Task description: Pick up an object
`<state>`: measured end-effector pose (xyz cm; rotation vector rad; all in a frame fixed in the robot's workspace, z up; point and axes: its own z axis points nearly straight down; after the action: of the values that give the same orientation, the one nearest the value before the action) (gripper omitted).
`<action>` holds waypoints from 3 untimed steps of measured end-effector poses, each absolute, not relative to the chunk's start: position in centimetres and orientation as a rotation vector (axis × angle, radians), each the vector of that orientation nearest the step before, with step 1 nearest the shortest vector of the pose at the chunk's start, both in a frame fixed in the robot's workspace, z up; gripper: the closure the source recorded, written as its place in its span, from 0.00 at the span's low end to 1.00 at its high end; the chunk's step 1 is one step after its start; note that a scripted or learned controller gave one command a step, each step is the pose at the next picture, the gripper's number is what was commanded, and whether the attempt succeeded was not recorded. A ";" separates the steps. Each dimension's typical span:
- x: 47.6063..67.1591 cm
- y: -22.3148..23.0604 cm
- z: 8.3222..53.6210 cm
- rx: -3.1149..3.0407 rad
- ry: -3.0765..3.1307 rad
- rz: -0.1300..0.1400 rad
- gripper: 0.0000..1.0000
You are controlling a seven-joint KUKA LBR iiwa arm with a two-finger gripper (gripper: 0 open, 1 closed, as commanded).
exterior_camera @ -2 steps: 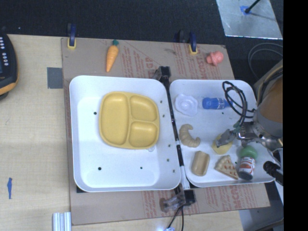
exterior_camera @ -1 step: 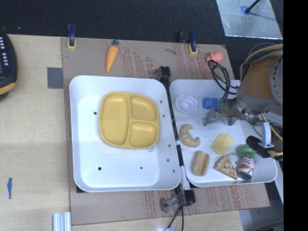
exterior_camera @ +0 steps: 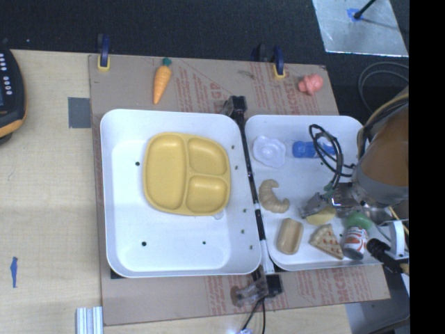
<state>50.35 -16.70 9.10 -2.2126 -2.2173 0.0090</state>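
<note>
**Yellow tray on the left, arm low over the right bin**

Yellow plastic, moulded into three compartments, the divided plate (exterior_camera: 186, 172) lies flat in the left white bin (exterior_camera: 118, 252). The right white bin (exterior_camera: 278, 259) holds the loose pieces: a translucent white plastic cup (exterior_camera: 269, 151) and a small blue block (exterior_camera: 303, 149) along its far side, a tan curved croissant toy (exterior_camera: 272, 197) near the middle, a beige bread-roll toy (exterior_camera: 289, 236) at the near side, and a triangular pizza-slice toy (exterior_camera: 326, 242) right of the roll. A pale yellow piece (exterior_camera: 320, 218) lies just past the slice.

The grey arm's two-finger gripper (exterior_camera: 314, 207) hangs low over the right bin, directly above that pale yellow piece; whether its fingers are spread or closed, I cannot tell. A red-and-white can (exterior_camera: 354, 241) lies beside the pizza slice.

Beyond the bins, on the brown cardboard (exterior_camera: 201, 89), rest an orange toy carrot (exterior_camera: 161, 82) and a pink lump (exterior_camera: 311, 83).
</note>
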 end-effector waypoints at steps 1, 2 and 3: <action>50.8 -16.8 10.3 -2.216 -2.228 0.003 1.00; 55.2 -5.1 19.7 -2.210 -2.239 -0.010 1.00; 58.6 2.0 20.5 -2.209 -2.234 -0.004 1.00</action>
<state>58.63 2.03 20.53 -2.2094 -2.2336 -0.0037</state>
